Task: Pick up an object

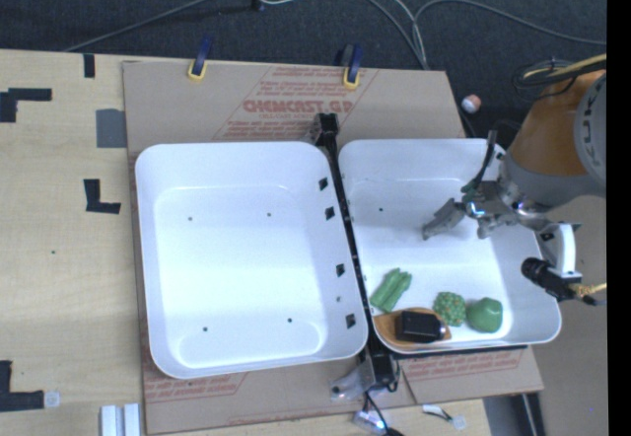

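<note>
At the counter's (59, 256) left side the pale wooden surface carries several pieces of dark tape (96, 197), and a brown cardboard sheet (286, 104) printed with red lettering lies over the middle, pinned at the far edge by two blue and yellow clamps (200, 62). On the cardboard sits the left bin (158, 178), a shallow white tray whose floor shows just a few small dark dots. A row of black clips (340, 237) runs along the seam where it meets the right bin (394, 163). Inside the right bin, toward its near edge, a long green vegetable piece (391, 289) lies tilted just beside the seam. Next to it, in the near left corner of that bin, a wooden spoon-like dish (389, 328) rests with a black object (419, 327) lying on top of it. Just to the right of those come a bumpy green broccoli-like piece (450, 307) and, touching or almost touching it, a smooth green rounded piece (484, 315), both close to the near rim. Above the middle of the right bin's floor hangs the tool (444, 220), its grey fingers pointing toward the left, well apart from all of the items; whether the fingers are spread or closed cannot be told, and nothing is seen between them. Behind it the grey arm (582, 143) with its orange band reaches over the bin's right rim.
</note>
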Robot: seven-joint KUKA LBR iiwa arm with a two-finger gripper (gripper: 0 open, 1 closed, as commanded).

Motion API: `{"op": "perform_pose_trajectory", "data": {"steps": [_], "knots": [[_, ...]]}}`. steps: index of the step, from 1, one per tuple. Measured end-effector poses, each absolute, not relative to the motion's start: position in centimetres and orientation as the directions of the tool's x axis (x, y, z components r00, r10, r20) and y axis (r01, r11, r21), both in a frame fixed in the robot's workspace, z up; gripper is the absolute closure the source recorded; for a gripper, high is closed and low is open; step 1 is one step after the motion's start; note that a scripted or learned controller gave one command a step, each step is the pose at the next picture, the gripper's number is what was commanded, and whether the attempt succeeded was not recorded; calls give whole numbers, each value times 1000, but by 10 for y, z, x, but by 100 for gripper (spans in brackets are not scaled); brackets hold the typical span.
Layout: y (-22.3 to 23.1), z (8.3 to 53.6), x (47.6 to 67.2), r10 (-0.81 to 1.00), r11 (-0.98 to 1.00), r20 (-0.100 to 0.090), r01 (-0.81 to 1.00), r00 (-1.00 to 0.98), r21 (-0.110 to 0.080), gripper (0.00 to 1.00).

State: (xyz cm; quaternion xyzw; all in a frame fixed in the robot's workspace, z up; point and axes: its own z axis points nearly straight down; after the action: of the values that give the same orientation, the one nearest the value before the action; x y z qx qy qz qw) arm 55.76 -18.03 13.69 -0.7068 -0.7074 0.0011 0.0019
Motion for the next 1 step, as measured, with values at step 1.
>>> {"op": "perform_pose_trajectory", "data": {"steps": [1], "knots": [[-181,149,559,1000,1,0,1000,-1,-1,100]]}}
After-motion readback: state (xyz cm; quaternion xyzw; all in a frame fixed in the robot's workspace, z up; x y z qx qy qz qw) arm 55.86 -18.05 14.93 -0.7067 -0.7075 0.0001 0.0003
